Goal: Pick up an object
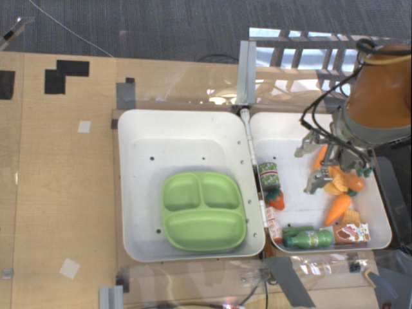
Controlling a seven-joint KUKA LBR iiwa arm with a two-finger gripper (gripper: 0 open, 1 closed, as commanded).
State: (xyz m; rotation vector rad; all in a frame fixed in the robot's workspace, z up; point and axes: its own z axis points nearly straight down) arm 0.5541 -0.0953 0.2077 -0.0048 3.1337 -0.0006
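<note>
My gripper [310, 168] hangs over the right bin [290, 156], at its right-hand side, under the orange band of the arm. Its two grey fingers [315, 183] point left and stand apart, open, with nothing gripped between them. An orange piece [320, 157] lies just by the fingers, and a cluster of orange toy food [343, 183] sits right below the wrist. A carrot [338, 208] lies in front of that. Further left are a small can [267, 172] and a strawberry [276, 199].
A green bottle [309, 238] and a red-and-white carton [353, 233] lie along the right bin's front wall, and a flat packet [272, 224] lies by its left wall. The left bin [148, 134] holds a green divided plate [204, 210]. A metal rack [309, 56] stands behind the right bin.
</note>
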